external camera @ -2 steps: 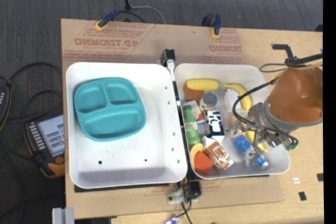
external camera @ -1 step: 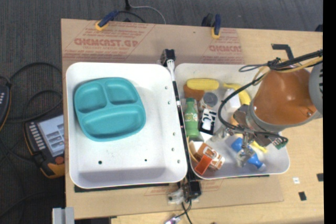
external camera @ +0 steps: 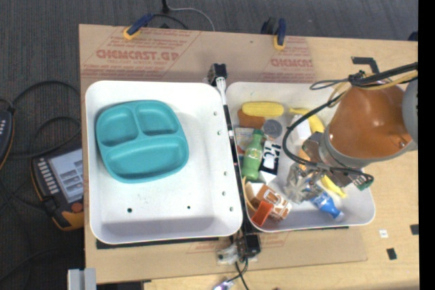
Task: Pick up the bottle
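A green bottle (external camera: pixel 253 153) with a pale label lies in the right bin (external camera: pixel 353 219), close to its left wall. My gripper (external camera: pixel 301 185) hangs low over the middle of that bin, to the right of the bottle and apart from it. Its metal fingers point down into the clutter between an orange-and-white item (external camera: pixel 270 207) and a blue item (external camera: pixel 328 206). The orange wrist band (external camera: pixel 369 121) hides the bin's right part.
The left bin (external camera: pixel 136 210) holds a teal divided plate (external camera: pixel 141 139). In the right bin lie a yellow item (external camera: pixel 262 109), a grey round cap (external camera: pixel 272 127), a black-and-white box (external camera: pixel 272 156) and a banana-like yellow piece (external camera: pixel 314 123). Cables loop off the wrist.
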Tool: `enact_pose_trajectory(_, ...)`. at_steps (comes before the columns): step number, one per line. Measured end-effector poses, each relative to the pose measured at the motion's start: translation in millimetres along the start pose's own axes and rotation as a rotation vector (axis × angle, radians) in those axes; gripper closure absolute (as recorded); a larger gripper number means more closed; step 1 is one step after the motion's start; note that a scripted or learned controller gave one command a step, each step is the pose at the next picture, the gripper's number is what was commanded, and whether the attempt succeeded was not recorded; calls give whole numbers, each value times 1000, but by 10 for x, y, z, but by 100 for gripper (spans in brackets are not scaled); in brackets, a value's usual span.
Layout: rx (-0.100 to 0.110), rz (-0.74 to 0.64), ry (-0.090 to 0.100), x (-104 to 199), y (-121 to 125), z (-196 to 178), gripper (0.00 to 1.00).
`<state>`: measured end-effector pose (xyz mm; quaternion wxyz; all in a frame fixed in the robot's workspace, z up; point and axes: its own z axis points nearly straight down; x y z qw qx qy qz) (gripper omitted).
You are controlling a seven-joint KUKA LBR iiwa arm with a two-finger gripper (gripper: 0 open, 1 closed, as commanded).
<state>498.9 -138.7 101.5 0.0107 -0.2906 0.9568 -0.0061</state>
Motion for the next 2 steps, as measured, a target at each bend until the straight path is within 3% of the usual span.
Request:
enact_pose_trajectory(1,-16,-216,8,96,-826,122,100)
enact_pose_trajectory(2,-20,-218,-8,20,-772,125,0)
